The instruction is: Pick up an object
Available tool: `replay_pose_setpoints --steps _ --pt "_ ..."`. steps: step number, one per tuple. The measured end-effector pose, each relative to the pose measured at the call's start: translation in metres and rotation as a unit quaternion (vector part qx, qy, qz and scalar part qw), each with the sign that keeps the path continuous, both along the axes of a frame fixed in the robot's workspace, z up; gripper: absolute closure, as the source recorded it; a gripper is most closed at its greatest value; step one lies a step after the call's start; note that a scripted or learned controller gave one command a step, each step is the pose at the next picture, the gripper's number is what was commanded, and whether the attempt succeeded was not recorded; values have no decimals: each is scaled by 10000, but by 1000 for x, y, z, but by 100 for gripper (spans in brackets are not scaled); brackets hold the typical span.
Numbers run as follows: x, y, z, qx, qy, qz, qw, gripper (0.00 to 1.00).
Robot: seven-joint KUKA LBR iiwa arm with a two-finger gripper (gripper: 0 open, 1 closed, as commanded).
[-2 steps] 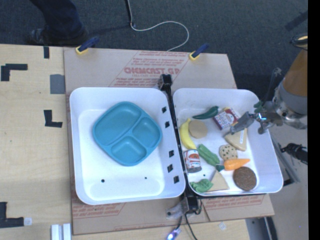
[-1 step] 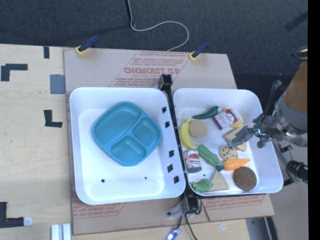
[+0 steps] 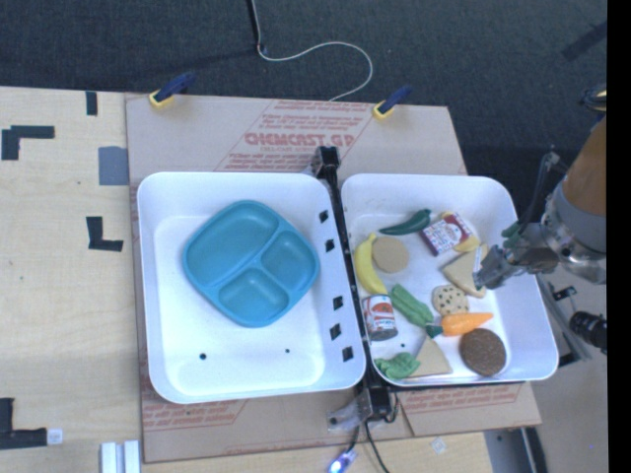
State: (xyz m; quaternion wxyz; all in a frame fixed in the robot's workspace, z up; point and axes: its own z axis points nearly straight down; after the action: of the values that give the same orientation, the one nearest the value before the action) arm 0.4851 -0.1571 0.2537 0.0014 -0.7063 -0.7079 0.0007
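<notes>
The right bin (image 3: pixel 498 197) holds several toy foods: a yellow banana (image 3: pixel 368 264), a green chili (image 3: pixel 404 224), a red packet (image 3: pixel 444 233), a tan round biscuit (image 3: pixel 390 255), a cheese wedge (image 3: pixel 461 272), a chip cookie (image 3: pixel 449 299), an orange carrot (image 3: pixel 465 321), a brown patty (image 3: pixel 483 351), a green pod (image 3: pixel 412 305) and a small can (image 3: pixel 381 317). My gripper (image 3: pixel 490 267) reaches in from the right. It hangs low over the bin's right side, right beside the cheese wedge. I see nothing held in it.
The left bin (image 3: pixel 158 264) holds a blue divided plate (image 3: pixel 251 262). A black divider (image 3: pixel 340 264) runs between the bins. A green leaf (image 3: pixel 397 366) and a pale wedge (image 3: pixel 432 360) lie at the right bin's front. A cable (image 3: pixel 315 52) loops behind the cardboard.
</notes>
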Motion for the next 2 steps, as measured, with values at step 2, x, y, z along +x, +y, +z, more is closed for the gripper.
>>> replay_pose_setpoints --steps 2 --pt "-3 186 12 10 8 56 10000 100"
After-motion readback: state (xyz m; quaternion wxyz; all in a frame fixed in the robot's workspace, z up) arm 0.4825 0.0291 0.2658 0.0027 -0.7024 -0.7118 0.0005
